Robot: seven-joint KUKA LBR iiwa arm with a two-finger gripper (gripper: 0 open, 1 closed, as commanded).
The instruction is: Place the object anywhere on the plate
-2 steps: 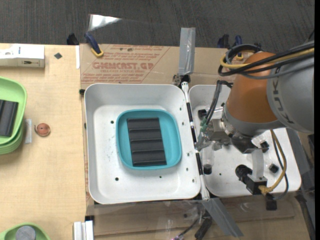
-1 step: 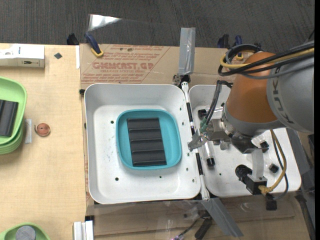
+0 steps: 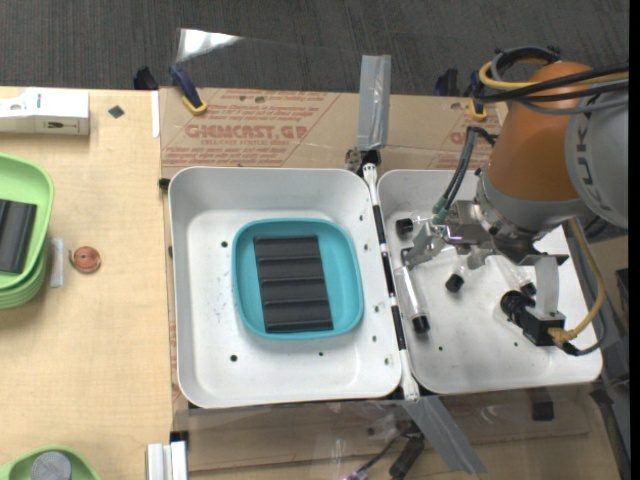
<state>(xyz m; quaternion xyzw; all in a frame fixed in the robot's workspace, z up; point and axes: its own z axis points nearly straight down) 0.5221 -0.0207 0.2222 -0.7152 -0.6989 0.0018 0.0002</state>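
white bins (image 3: 190, 268): 2 | teal plate (image 3: 245, 268): 1 | arm (image 3: 545, 158): 1

I read the surface (image 3: 90, 368) as pale wood, evenly lit with no hard shadows. Beyond its far edge lies dark grey carpeted floor (image 3: 300, 18). A printed brown cardboard sheet (image 3: 260, 128) sits under the two white bins (image 3: 190, 298), fastened with strips of grey tape (image 3: 374, 98). At the left edge I see a green tray (image 3: 30, 198); a white box (image 3: 45, 111) lies at the far left.
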